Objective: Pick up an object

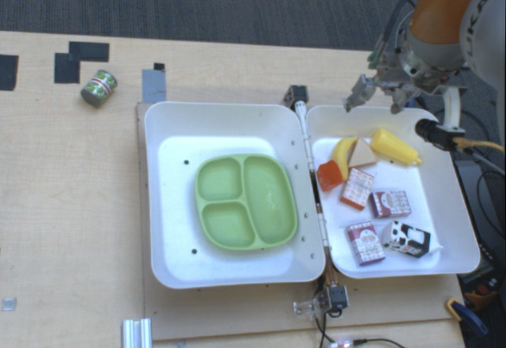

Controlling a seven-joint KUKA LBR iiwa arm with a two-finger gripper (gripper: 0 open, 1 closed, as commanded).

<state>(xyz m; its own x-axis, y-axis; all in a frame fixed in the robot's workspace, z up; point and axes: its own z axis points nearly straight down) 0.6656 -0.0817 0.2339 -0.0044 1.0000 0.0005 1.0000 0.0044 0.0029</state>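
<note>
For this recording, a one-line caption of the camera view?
End effector open above right bin's far edge; green tray in left bin.

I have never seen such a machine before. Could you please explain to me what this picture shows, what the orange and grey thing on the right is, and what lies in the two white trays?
The picture comes from one camera fixed above a bench, looking down at a slant. The orange and grey thing is a robot arm reaching in from the right. At its end is a two-finger gripper, which hovers above the far edge of the right bin with its fingers spread and nothing between them. Its job is to pick up an object. The left bin holds a green plate with three compartments. The right bin holds small toy foods: a yellow bottle, a banana, an orange block, three red and white cartons and a black and white carton. A small can lies on the bench at far left.
</note>
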